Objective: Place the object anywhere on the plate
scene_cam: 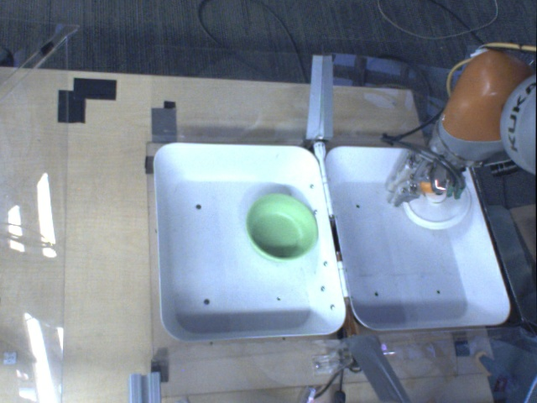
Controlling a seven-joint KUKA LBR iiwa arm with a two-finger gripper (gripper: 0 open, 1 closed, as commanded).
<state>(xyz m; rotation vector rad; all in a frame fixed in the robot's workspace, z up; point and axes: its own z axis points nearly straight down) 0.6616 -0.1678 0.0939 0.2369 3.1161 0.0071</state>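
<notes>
Gripper (419, 185) hangs low over the white plate (440, 217) in the right bin (403, 284) — a small orange object (434, 188) at its tip, apparently poised for release there — though whether the jaws pinch it cannot be told.

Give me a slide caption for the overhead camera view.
The gripper low over a pale round dish in the right bin; green bowl sits in the left bin.

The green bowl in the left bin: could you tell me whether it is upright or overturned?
Upright: the green bowl shows its hollow inside facing up, with nothing in it.
</notes>
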